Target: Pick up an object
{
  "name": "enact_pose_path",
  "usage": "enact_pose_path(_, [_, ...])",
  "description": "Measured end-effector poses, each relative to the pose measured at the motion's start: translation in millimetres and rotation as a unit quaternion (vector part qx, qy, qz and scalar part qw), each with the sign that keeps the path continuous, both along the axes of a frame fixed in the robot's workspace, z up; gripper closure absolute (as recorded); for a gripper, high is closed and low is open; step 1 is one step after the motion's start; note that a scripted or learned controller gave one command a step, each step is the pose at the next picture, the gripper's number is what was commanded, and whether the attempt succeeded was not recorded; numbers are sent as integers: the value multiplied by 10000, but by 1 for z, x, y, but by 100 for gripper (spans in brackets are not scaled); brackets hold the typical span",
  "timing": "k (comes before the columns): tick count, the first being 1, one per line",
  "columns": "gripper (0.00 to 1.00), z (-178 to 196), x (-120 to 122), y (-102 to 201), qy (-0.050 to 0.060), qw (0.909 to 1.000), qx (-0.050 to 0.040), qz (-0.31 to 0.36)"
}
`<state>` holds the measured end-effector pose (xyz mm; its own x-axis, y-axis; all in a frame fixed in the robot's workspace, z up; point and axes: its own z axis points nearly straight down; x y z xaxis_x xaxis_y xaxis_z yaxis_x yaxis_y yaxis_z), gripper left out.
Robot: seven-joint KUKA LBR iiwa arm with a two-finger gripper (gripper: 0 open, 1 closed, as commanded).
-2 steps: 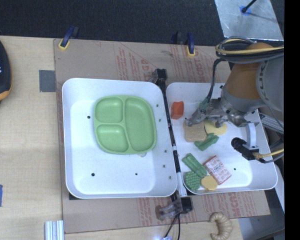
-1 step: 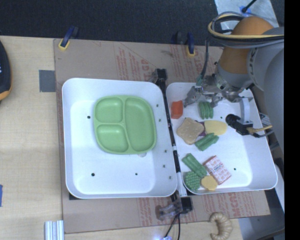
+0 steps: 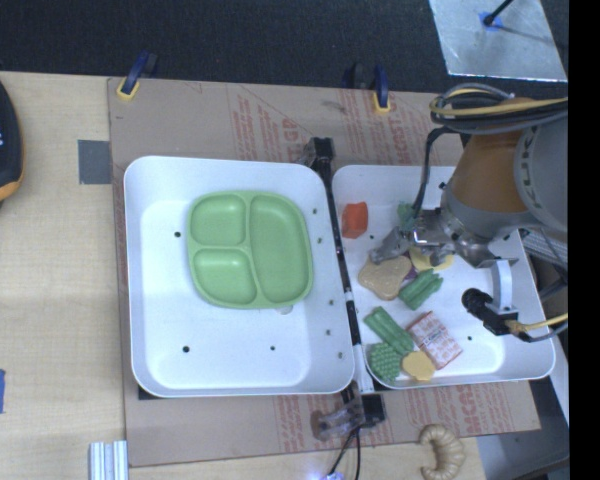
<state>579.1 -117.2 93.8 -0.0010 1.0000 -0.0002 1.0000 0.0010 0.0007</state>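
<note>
Glossy white plastic bins; matt green plastic plate; cardboard underlay.

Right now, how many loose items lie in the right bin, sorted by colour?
Green: 4, namely a small piece by the gripper, a ridged pod, a long flat strip and a round waffle-textured piece.
Orange-red block: 1
Tan bread-like slice: 1
Yellow: 2, a disc and a piece under the gripper.
Red-and-white packet: 1
Total: 9

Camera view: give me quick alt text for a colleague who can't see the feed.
The gripper sits low in the right bin over a heap of small toy foods, beside a tan bread slice; nothing visibly held. The left bin holds a green divided plate.
</note>
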Motion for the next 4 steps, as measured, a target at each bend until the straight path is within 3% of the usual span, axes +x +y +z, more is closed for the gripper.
enact_pose_path(1, [0, 0, 80, 22, -4, 10000, -30, 29])
enact_pose_path(2, [0, -2, 9, 21, 47, 10000, -2, 9])
enact_pose_path(3, [0, -2, -45, -18, 48, 10000, -3, -6])
enact_pose_path(4, [0, -1, 11, 21, -3, 10000, 0, 47])
